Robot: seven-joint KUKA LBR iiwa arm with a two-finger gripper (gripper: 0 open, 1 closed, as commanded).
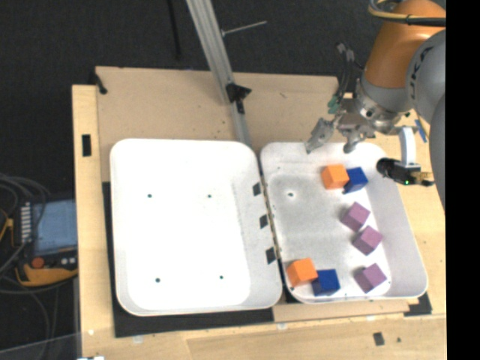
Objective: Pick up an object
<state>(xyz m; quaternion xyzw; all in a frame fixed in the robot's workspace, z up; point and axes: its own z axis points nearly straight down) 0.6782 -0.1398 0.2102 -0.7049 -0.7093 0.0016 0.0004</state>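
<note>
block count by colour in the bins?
Orange blocks: 2
Blue blocks: 2
Purple blocks: 3
Total: 7, all in the right bin

The left bin (pixel 187 223) offers wide open floor. In the right bin (pixel 300 223), the left half is free, while blocks crowd the right side: an orange block (pixel 334 176) touching a blue block (pixel 355 179), three purple blocks (pixel 355 216) spaced apart, and an orange-blue pair (pixel 313 276) near the front wall
</note>
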